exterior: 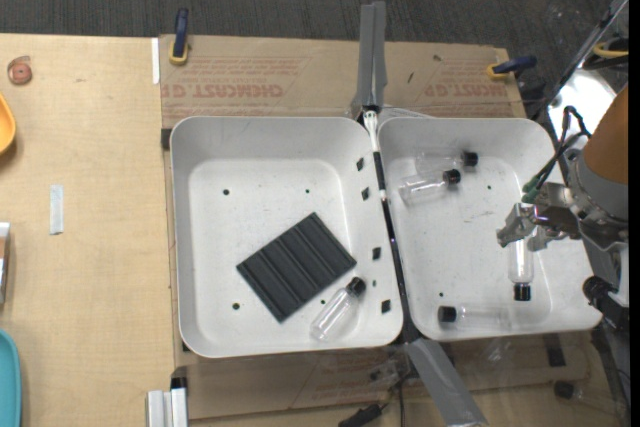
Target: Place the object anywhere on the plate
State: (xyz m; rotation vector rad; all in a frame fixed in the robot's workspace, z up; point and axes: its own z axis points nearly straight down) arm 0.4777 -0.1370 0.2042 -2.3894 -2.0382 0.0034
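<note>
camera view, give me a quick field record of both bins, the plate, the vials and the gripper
left bin: shallow white bin holding a dark grey ribbed rectangular plate, lying flat and turned at an angle
vial by plate: clear plastic vial with black cap, lying just off the plate's lower right corner
right bin: shallow white bin with two clear black-capped vials near its top and one along its bottom wall
gripper: two-finger gripper over the right bin's right side
held object: clear vial hanging below the gripper, black cap down

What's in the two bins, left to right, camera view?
Dark ribbed plate → clear vial beside it → vial with black cap → vial at the gripper.
</note>
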